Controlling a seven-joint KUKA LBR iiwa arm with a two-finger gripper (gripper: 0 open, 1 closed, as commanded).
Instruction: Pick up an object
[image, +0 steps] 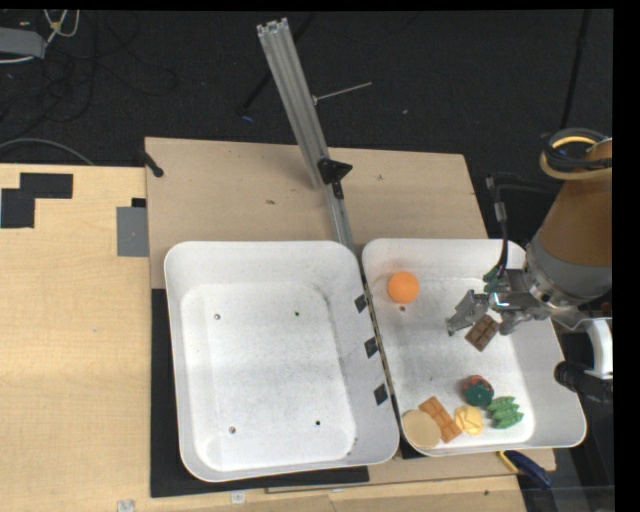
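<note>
Small flat brown block (483, 333) beside gripper (487, 313)

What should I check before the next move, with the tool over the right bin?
1. Tool over right bin: ok.
2. Brown block at the tool tips: ok.
3. Block secured between the fingers: cannot tell.
4. Orange ball apart from the tool: ok.
5. Cluster at the near edge, with green piece and yellow piece, away from the tool: ok.

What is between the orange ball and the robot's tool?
Nothing: the camera view shows bare white bin floor between the orange ball and the tool.
</note>
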